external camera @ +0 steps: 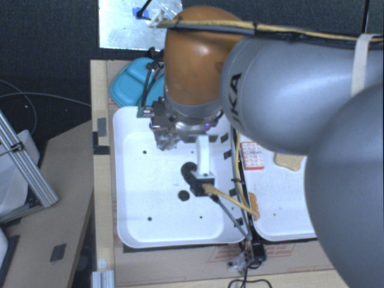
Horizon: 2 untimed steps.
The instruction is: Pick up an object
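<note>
Beyond the fingers (163, 139), up and to their left, a blue object (129, 84) lies at the left white bin's (129, 179) far rim, and whether they stand apart or together cannot be told.

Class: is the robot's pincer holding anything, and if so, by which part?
It cannot be told. The pincer hangs low over the white bin on the view's left, and the orange-banded wrist hides its grip.
</note>
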Motion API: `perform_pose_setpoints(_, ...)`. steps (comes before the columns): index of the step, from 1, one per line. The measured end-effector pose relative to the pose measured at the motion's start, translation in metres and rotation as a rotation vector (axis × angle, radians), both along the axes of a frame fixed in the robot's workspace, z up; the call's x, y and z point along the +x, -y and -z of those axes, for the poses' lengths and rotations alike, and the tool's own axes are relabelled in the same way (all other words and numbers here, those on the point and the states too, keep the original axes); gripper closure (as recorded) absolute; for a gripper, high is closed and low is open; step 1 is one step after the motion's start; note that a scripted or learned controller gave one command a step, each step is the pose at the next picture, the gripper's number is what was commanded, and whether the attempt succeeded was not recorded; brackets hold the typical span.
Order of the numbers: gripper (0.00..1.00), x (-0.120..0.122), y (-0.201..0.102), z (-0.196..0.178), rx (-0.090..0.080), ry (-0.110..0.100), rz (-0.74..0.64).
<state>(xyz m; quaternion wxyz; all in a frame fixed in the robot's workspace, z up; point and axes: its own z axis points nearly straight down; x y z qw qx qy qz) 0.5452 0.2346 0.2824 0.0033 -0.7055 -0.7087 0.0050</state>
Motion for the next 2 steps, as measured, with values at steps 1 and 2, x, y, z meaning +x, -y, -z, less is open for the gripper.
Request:
perform_pose_setpoints(1, 1.00, 0.072, 0.002, 0.118, -0.001, 0.007, 0.006)
perform_pose_setpoints(2, 1.00, -0.036, 0.000, 0.117, 0.002, 0.003, 0.003)
